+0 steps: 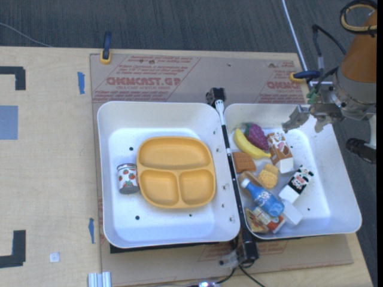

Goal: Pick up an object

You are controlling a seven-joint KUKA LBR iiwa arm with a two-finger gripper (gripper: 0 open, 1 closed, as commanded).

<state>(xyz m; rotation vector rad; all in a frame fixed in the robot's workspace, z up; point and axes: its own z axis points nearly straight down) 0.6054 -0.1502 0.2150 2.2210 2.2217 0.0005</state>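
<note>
**Camera view: hand poised over a crowded bin of toy food**

Camera view looks down on a pale wooden counter bearing two shallow white bins side by side. We see the hand at the upper right edge of the right bin, above its rim, with two dark fingers that appear spread apart and nothing between them. The grey arm with its orange band reaches in from the right.

The things to pick lie in the right bin's left half, packed close: a curved yellow banana touching a knobbly purple grape bunch, a flat tan cracker, a ridged corn piece, a blue bottle with a white cap, small printed cartons and a black-and-white box. All look like smooth, hard plastic or glossy card.

The left bin holds a matte yellow divided tray and a small printed can beside it.

We judge the main risk to be the clutter: fingers closing on one piece could wedge against a neighbour, nudge the pile, or catch two at once. Rounded, slick shapes such as the banana and bottle may squirt out of a pinch, and the flat cracker gives little to grip. Descending too near the bin's wall could strike the rim.
</note>
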